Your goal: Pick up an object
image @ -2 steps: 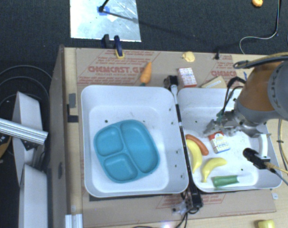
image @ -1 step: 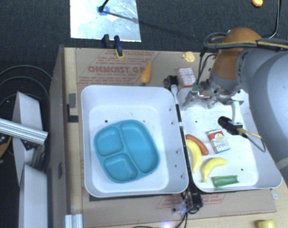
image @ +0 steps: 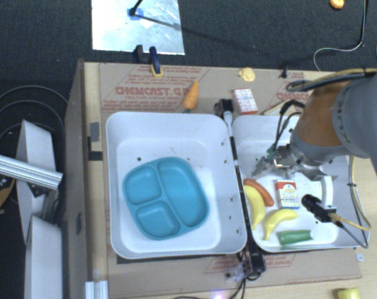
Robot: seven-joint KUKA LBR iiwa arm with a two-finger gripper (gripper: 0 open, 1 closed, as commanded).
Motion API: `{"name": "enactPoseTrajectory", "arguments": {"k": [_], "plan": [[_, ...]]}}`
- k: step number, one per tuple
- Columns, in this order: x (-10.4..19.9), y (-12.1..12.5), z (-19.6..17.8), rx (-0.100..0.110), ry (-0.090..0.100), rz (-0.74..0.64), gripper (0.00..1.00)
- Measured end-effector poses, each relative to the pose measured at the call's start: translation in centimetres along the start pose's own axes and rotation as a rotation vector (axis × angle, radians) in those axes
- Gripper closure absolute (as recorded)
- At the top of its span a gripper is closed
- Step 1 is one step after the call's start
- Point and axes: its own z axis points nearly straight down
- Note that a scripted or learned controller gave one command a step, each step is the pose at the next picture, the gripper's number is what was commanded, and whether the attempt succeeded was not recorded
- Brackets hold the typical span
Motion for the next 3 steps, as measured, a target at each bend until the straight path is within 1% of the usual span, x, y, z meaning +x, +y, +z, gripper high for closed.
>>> {"name": "enactPoseTrajectory", "arguments": {"k": [1, 2, 3], "plan": [[-0.8, -9.3, 0.0, -0.002, 0.000, 0.001, 0.00], [-5.8, 1.2, -0.2, -0.019, -0.006, -0.007, 0.00], [-5.6, 0.9, -1.2, -0.013, -0.002, -0.007, 1.00]]}}
